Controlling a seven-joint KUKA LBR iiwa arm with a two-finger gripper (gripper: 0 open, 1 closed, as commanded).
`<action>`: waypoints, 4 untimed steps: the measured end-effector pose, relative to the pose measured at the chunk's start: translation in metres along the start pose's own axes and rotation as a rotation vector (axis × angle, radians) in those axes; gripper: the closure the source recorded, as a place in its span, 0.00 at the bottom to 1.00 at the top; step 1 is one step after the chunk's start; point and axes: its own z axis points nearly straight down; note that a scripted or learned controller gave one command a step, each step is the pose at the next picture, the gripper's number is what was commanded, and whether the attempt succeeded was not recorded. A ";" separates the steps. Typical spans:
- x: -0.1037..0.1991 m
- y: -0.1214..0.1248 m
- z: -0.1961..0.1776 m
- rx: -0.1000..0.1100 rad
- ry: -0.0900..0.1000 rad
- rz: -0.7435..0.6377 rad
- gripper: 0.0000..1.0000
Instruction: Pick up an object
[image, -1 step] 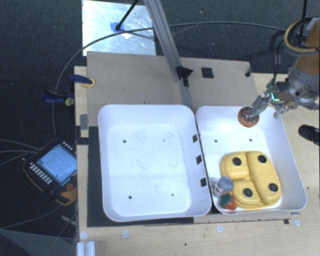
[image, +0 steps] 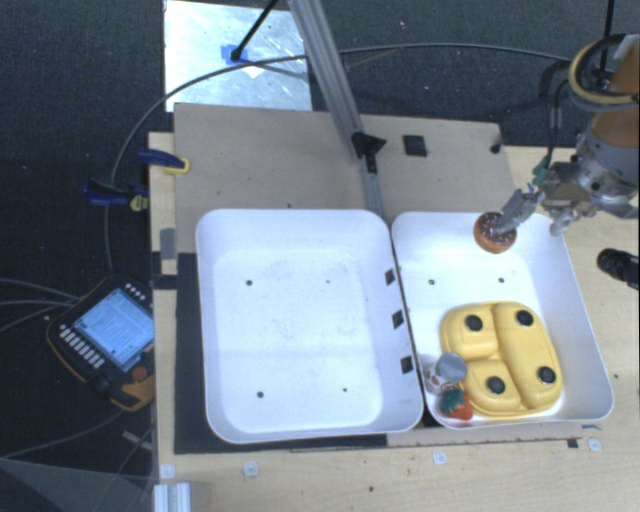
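Bench with two white bins (image: 300, 225), arm slanting in — claw (image: 508, 218) gripping brown ring (image: 493, 234)

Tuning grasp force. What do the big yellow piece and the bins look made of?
Yellow piece: looks like moulded hard plastic, smooth and slightly glossy, with rounded lobes and dark round spots; could be rubbery, can't tell. Bins, e.g. the left bin: thin white formed plastic, matte to satin, with rounded rims and corners.
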 end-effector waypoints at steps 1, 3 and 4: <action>-0.003 0.007 0.043 0.001 -0.001 0.002 0.00; -0.002 0.011 0.139 0.002 0.000 -0.001 0.00; -0.003 0.012 0.126 -0.002 0.000 -0.003 1.00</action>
